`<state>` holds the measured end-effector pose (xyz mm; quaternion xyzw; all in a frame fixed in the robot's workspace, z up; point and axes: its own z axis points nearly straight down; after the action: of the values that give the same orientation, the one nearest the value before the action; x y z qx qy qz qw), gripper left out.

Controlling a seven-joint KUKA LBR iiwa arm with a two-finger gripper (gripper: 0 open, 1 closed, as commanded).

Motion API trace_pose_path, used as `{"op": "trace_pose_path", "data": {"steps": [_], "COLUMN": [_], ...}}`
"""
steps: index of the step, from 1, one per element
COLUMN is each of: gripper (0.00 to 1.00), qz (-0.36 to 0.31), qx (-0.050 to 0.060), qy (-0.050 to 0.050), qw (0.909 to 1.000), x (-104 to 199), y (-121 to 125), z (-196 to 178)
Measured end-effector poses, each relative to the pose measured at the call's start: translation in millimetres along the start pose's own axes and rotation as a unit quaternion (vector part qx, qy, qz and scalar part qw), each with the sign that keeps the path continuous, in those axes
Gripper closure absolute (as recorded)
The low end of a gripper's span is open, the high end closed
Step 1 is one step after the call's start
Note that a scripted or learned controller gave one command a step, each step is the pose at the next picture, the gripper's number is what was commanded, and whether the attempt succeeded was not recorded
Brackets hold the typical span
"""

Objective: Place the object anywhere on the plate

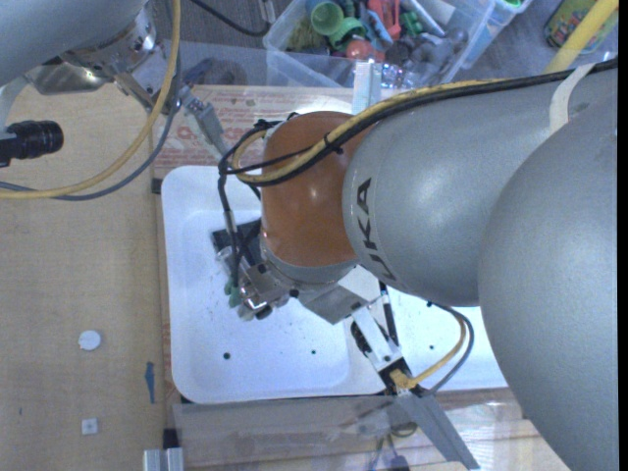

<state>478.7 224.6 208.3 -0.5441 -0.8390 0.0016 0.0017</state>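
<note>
Low over bin (196, 263), arm (442, 194), gripper (245, 297)

Small green object (234, 293), shape unclear, sits low in the left white bin (196, 361). It is partly hidden under the arm's wrist. No detail resolvable.

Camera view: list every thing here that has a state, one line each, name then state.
arm: reaching in from the right, bent down over the left bin.
gripper: low inside the left bin, near its floor.
left bin: flat on the bench, partly covered by the arm.
clear tub: open-topped, full of coloured toys.
yellow cable: hanging in a loop, slack.
</note>
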Motion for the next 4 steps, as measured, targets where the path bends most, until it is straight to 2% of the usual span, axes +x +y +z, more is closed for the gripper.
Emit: {"op": "trace_pose_path", "data": {"steps": [1, 2, 3, 4], "gripper": [1.0, 1.0, 1.0, 0.0], "qz": [0.121, 0.297, 0.482, 0.482], "qx": [-0.006, -0.008, -0.009, -0.007], "qy": [0.0, 0.0, 0.001, 0.002], "qw": [0.9926, 0.955, 0.8762, 0.8761], "x": [-95, -41, -3, -2], "y": [-39, -11, 4, 4], "z": [118, 119, 119, 119]}}
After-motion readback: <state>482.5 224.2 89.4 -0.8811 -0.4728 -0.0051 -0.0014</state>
